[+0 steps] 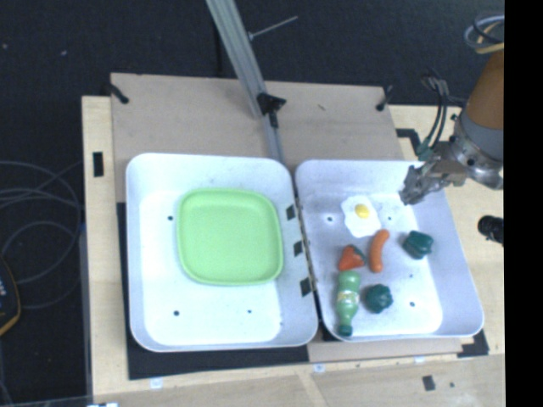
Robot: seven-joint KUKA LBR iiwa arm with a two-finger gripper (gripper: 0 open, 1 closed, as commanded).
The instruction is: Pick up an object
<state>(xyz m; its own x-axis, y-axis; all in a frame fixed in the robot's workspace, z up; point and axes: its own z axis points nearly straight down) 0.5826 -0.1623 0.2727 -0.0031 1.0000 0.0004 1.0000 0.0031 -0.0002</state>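
While my arm reaches in from the right, my gripper [412,188] hangs over the right bin's [458,312] upper right corner, holding nothing; whether it is spread or pressed together, I cannot tell. Below it lie a fried egg [360,214], an orange carrot [378,249], two dark green pieces, and a green bottle [346,299]. A green plate [229,236] sits in the left bin [153,312].

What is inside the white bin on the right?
The right bin holds a toy fried egg, a carrot, a red piece, a green bottle and two dark green pieces. The floor beneath each toy is covered.
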